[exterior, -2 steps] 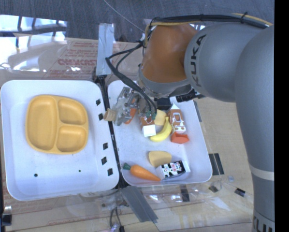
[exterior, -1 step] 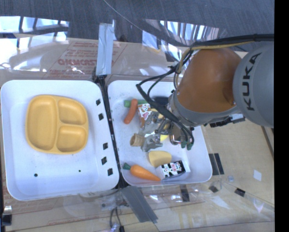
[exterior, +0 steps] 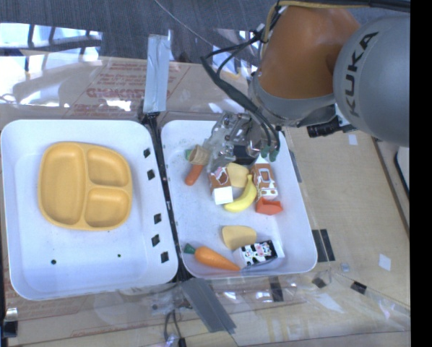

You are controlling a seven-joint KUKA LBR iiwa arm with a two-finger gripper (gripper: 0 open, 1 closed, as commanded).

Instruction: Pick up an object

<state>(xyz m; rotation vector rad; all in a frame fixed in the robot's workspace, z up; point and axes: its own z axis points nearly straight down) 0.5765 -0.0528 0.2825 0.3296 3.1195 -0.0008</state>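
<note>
Gripper (exterior: 234,142) low over far end of right bin (exterior: 174,194), above banana (exterior: 243,199) and cartons, prob. lining up a grab; finger state can't tell, too cluttered.

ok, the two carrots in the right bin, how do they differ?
1. Place: the front carrot lies near the right bin's near edge, by the cow-print carton; the back carrot lies farther up, beside the gripper.
2. Size: the front carrot looks longer and fuller; the back carrot shows shorter.
3. Pose: the front carrot lies nearly across the bin; the back carrot slants steeply.
Both are orange toy carrots in that same bin.
</note>
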